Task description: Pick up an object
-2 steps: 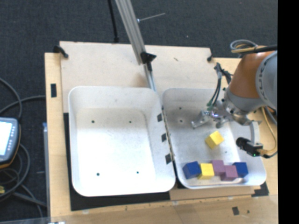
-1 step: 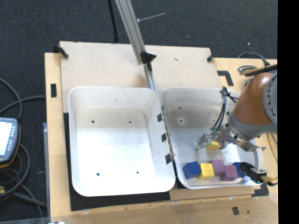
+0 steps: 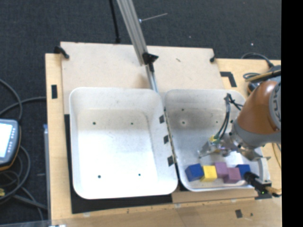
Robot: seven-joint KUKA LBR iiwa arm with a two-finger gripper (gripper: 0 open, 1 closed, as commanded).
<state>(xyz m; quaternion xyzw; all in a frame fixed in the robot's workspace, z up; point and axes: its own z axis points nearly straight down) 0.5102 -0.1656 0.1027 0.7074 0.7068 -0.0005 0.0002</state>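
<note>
Several small blocks lie in a row along the front wall of the right bin (image 3: 199, 103): a blue block (image 3: 193, 172), a yellow block (image 3: 209, 173), a purple block (image 3: 227, 171) and a second blue block (image 3: 243, 170). My gripper (image 3: 218, 146) hangs low over the bin's right half, just behind the yellow and purple blocks. The orange wrist band (image 3: 258, 110) rises above it at the right. Nothing shows between the fingers.
The left bin (image 3: 78, 126) lies beside the right one, a narrow divider between them. A slanted aluminium post (image 3: 135, 27) rises from the back board. A handheld pendant (image 3: 7, 141) and cables rest on the floor at the left.
</note>
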